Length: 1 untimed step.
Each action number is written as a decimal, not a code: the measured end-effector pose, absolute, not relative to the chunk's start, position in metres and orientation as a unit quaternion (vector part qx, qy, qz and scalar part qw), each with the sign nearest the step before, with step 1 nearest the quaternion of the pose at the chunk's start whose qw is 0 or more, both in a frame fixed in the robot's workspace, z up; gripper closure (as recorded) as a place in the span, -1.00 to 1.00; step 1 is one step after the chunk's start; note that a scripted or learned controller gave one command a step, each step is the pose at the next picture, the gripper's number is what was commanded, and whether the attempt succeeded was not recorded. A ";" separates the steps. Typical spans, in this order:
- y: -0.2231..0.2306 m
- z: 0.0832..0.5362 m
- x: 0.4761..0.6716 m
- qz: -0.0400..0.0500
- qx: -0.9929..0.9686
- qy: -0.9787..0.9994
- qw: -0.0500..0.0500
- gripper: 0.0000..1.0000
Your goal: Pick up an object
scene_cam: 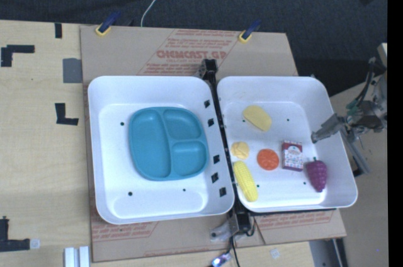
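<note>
The gripper is positioned at the right edge of the right bin, reaching in from the right side of the bench; whether it is spread or pressed together cannot be determined from the camera view, and no object is seen in it. The right bin contains six candidate objects: a pale yellow piece near the middle of the bin floor, a small yellow-orange piece below it, a corn cob lying close to the left wall, an orange round piece, a small red-and-white box just beside it, and a purple grape bunch near the right wall, below the gripper. The left bin holds a blue divided plate lying flat.
</note>
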<state>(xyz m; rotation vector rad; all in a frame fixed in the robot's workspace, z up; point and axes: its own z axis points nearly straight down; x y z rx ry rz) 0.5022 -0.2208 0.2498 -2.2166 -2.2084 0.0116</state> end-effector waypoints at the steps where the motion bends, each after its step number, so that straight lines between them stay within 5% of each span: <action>1: -0.220 0.256 0.505 0.001 -0.707 -0.707 0.001 -1.00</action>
